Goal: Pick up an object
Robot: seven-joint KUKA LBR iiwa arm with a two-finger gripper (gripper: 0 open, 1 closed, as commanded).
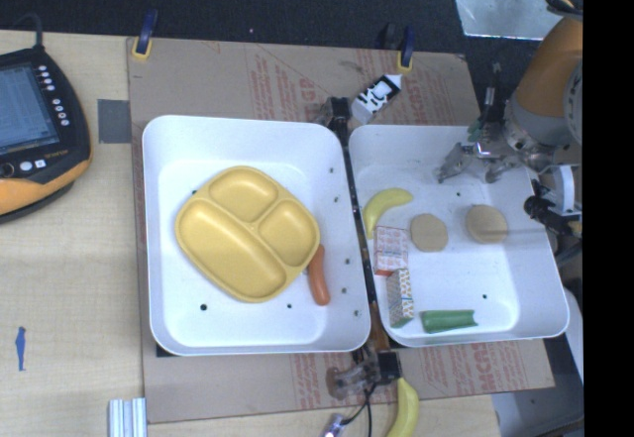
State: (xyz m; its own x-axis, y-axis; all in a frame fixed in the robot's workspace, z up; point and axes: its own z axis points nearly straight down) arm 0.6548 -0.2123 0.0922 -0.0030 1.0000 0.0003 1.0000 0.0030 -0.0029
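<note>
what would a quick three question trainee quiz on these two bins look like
1. True or false: the yellow divided plate lies in the left bin.
2. Which item lies nearest the right bin's front edge? A) banana B) green piece C) round tan piece
3. Fill in: the orange carrot-like piece lies beside the plate's ____ edge in the camera view.

Key
1. True.
2. B. The banana lies further back, by the wall between the bins.
3. Right. It lies at the plate's lower right; the gripper hovers over the right bin's far end.
</note>
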